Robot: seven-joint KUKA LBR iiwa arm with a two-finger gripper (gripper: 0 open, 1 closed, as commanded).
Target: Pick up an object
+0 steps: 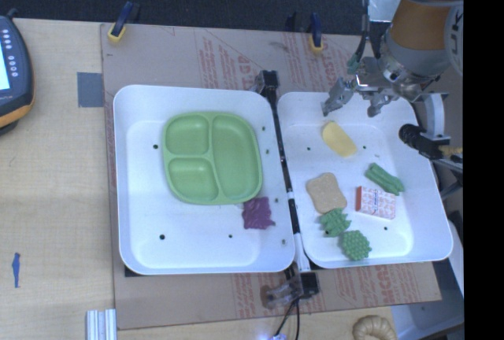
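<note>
Yellow piece lies below the open end effector.

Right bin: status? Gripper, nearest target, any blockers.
Gripper open, above the right bin's far end, holding nothing. Nearest: yellow piece, just below the fingers. Nothing on top of it; bread slice lies apart.

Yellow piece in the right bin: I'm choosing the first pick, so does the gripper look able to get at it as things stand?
Probably yes. The gripper hangs open just above the yellow piece, which lies apart from the other items.
</note>
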